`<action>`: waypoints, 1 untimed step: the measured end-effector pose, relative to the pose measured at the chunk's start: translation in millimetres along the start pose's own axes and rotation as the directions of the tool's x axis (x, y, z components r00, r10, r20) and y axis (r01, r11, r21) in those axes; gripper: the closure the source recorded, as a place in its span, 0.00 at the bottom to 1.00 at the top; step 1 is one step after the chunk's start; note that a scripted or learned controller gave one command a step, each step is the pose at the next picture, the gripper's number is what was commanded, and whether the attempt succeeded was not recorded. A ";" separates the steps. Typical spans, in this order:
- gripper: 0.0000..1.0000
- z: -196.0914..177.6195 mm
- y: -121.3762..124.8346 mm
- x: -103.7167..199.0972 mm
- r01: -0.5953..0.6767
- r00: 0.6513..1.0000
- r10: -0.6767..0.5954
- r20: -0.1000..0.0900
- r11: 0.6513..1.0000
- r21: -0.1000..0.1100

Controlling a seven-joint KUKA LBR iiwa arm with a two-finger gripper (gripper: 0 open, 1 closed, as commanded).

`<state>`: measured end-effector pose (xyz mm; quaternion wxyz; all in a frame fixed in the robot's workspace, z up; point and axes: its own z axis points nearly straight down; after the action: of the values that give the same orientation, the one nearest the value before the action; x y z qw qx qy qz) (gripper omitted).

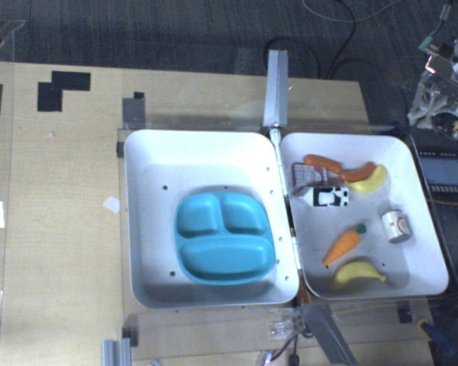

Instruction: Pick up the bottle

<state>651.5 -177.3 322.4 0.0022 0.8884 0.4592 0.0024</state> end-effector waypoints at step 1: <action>1.00 24.9 -62.7 -10.2 0.041 0.999 -0.041 0.000 0.999 0.003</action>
<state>594.6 -149.4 297.1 0.0011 0.8788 0.4772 0.0015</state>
